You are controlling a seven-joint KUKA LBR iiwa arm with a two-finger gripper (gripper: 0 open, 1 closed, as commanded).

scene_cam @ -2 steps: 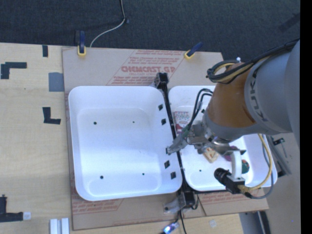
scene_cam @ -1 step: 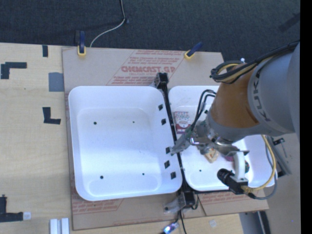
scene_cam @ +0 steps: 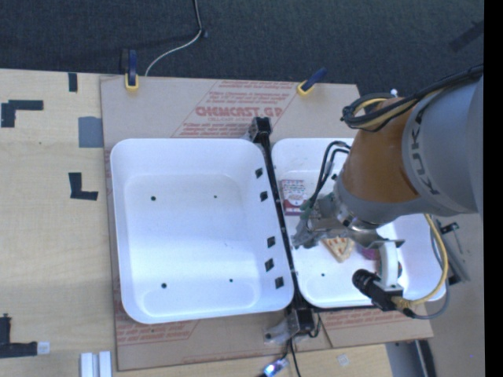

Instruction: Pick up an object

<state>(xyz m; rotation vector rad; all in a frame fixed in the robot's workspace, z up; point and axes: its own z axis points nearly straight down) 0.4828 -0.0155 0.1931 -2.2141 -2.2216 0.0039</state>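
Tan waffle-like piece [scene_cam: 339, 248] lying in right bin [scene_cam: 346, 293], toward its near edge, just beside gripper [scene_cam: 314, 232] hanging low. Fingers hidden under wrist, spread impossible to tell. Red-printed card [scene_cam: 292, 194] beyond, hard against divider. Risk: closing off-centre, nudging piece aside, grabbing nothing.

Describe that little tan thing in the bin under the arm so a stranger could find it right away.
Start at the right white bin, where the grey and orange arm reaches in. Just below the wrist, on the bin floor, lies a small tan wedge-shaped object. A dark reddish item lies beside it; the red and white labelled packet lies farther up.
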